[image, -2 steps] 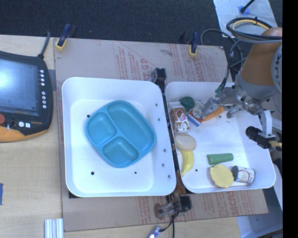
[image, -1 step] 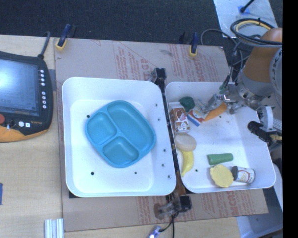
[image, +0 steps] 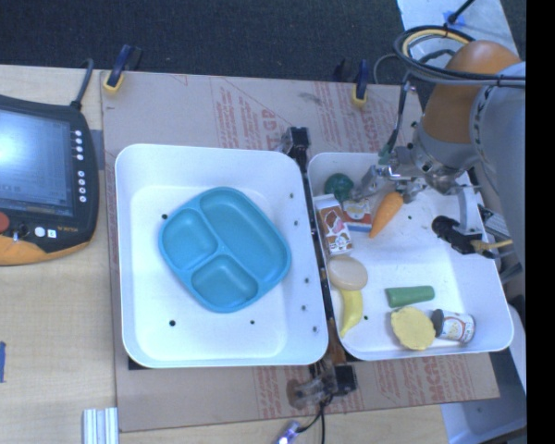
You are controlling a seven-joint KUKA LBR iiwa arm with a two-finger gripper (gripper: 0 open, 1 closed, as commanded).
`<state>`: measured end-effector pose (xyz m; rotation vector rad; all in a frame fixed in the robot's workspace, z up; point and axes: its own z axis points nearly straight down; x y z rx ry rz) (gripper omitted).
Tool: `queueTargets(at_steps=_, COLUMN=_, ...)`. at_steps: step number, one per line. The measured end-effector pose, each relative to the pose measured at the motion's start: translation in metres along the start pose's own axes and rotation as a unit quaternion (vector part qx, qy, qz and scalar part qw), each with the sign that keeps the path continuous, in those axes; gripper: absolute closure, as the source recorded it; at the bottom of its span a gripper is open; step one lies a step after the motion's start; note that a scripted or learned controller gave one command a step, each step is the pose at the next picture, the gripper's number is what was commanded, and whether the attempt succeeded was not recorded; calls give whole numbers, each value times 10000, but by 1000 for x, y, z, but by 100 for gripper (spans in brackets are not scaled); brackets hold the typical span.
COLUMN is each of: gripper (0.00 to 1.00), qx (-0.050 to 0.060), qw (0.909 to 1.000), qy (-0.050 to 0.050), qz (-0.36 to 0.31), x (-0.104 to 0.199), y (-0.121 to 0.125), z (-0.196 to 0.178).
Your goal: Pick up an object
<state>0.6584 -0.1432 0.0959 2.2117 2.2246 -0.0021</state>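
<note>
gripper (image: 395, 185) in upper part of right bin (image: 486, 280), upper right of frame. carrot (image: 385, 214) right under it, top end at fingers, looks pinched between them. carrot long way slants down and left, tip toward lower left. blue plate (image: 224, 248) in left bin (image: 148, 322). next move, my guess: lift straight up, carrot may slip.

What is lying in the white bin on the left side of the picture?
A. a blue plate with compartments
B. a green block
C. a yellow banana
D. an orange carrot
A: the blue plate with compartments lies in the left bin, while the banana, carrot and green block all lie in the right bin.
</note>
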Motion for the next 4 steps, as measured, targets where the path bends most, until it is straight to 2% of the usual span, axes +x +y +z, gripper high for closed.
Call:
queueTargets(at_steps=1, gripper=0, qx=46, qw=10000, qy=20, qz=4, x=-4, y=-110, z=5)
queueTargets(at_steps=2, gripper=0, qx=37, qw=10000, qy=17, qz=1, x=19, y=-46, z=5)
queueTargets(at_steps=3, gripper=100, qx=67, qw=10000, qy=13, qz=-10, x=17, y=-47, z=-4)
queueTargets(at_steps=4, gripper=100, qx=34, qw=10000, qy=21, qz=3, x=79, y=-76, z=-96)
